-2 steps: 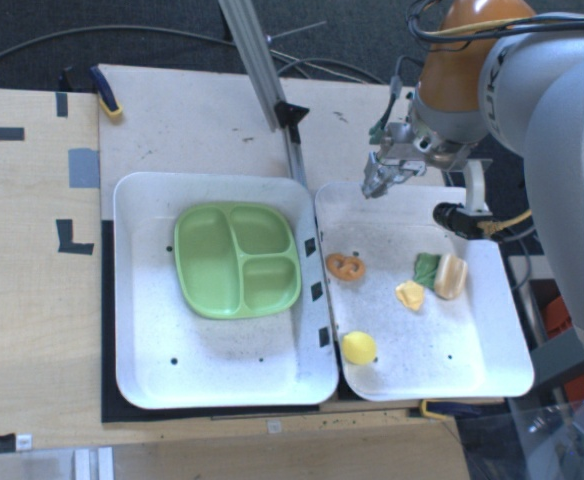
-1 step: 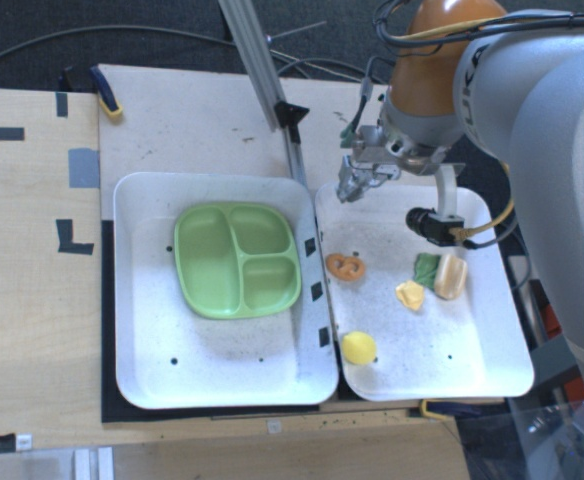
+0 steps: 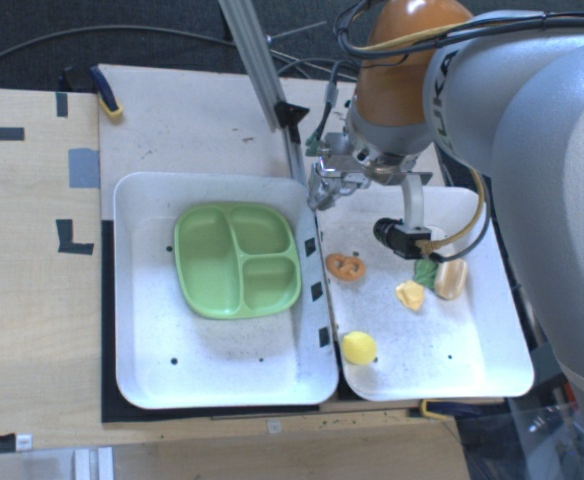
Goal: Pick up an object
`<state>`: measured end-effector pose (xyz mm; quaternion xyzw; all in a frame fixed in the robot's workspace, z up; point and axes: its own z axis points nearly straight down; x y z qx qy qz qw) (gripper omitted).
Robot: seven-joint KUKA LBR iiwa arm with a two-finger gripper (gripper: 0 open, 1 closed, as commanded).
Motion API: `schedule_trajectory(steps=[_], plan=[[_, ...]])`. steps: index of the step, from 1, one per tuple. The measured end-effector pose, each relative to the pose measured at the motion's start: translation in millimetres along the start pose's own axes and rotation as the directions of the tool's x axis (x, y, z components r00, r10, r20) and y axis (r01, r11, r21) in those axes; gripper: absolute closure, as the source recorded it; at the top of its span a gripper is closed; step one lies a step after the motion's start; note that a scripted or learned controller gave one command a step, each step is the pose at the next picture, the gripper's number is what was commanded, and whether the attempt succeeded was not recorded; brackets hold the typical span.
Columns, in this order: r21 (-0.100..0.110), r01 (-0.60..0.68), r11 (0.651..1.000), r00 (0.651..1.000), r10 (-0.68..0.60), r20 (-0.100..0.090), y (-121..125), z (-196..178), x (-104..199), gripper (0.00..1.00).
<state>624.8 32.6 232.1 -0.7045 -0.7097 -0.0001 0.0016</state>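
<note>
From my seat at the controls, the claw (image 3: 324,190) hangs over the far left corner of the right bin (image 3: 492,368), close to the divider where the two bins meet. I cannot tell whether it is spread or pressed together; the wrist hardware hides that from this slanted camera.

Nothing is set as the target, so I judge the nearest candidate to be the pretzel (image 3: 345,266), a small orange-brown twist with holes through it, lying flat on the bin floor toward the near edge from the claw and slightly to the right in the camera view. Its long axis runs roughly across the bin, left to right. That is the relation the coming move turns on: a short travel toward the near edge, then a descent.

Further off lie a yellow wedge (image 3: 410,295) (it looks like a cheese piece, with hard flat faces), a pale rounded loaf-like item (image 3: 451,278) touching something green (image 3: 428,272), and a glossy yellow ball (image 3: 359,348) near the divider, which I expect would roll away from a sloppy pinch.

The left bin (image 3: 137,268) holds a matte green divided plate (image 3: 238,260) with three compartments, smooth plastic by the look, too broad for an easy grip.
</note>
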Motion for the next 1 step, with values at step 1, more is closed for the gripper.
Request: schedule_trajectory(steps=[1], plan=[[0.003,-0.001,1.000,1.000,0.001,0.001,-30.0,10.8,53.0,1.00]])
